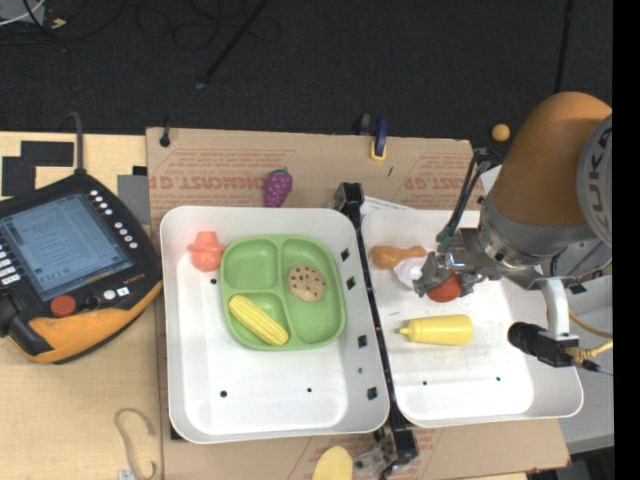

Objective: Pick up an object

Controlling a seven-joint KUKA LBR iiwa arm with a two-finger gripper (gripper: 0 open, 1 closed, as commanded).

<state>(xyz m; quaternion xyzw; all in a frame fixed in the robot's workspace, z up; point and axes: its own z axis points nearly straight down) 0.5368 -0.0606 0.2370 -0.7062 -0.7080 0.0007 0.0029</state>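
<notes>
My gripper (443,280) hangs low over the back left part of the right bin (500,393). A small red round toy (447,289) sits right at its tip, partly covered by the gripper's dark parts. I cannot make out whether the toy is gripped or resting on the bin floor. A white item (408,273) lies just left of it, and an orange drumstick (396,256) lies beyond that. A yellow mustard bottle (438,330) lies on its side in front of the gripper.
The left bin (260,398) holds a green divided plate (325,323) with a corn cob (258,320) and a cookie (306,283), plus a pink toy (205,251). Purple grapes (277,186) lie behind the bins. A teach pendant (65,258) rests at far left.
</notes>
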